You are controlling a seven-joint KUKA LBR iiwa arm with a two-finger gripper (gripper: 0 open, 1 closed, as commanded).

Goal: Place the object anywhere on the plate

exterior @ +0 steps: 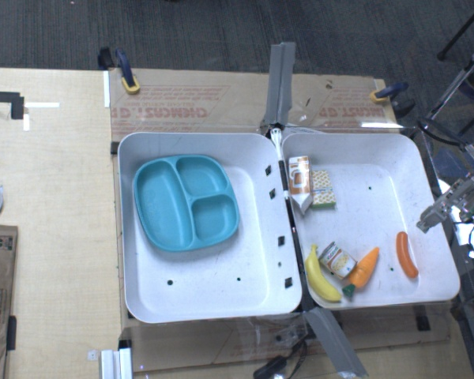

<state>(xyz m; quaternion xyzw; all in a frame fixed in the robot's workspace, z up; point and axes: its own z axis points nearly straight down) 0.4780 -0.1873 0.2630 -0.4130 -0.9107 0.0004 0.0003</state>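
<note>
A blue plate lies in the left bin; toy food fills the right bin.

Bright, even overhead light; soft shadows, slightly blurry.

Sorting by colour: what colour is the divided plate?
Light blue plate, seen in the camera view.

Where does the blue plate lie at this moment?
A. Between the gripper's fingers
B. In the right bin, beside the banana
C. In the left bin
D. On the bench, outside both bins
C: the blue plate lies alone in the left bin.
</note>
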